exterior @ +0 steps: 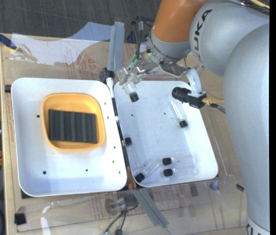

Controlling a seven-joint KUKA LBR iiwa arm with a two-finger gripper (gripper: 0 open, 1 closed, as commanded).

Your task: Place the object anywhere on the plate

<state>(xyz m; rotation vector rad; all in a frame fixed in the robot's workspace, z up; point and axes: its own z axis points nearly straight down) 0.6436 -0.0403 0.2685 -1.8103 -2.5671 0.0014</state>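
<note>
A yellow plate (72, 103) with a dark ridged insert lies in the left bin (25, 146). Several clear objects with black ends lie in the right bin (148, 131): one (179, 113) at mid-right, two (166, 166) close together near the front edge, and one (140, 176) at the front left corner. My gripper (128, 83) hangs over the far left corner of the right bin, close to the divider. A small clear piece with a black end (133, 97) sits just below its tip; whether it is held or lying on the bin floor is unclear.
The raised divider (118, 126) between the bins carries a small dark and orange bit (127, 141). The bulky grey arm (236, 82) covers the right side of the view. A grey bar (114, 45) stands behind the bins.
</note>
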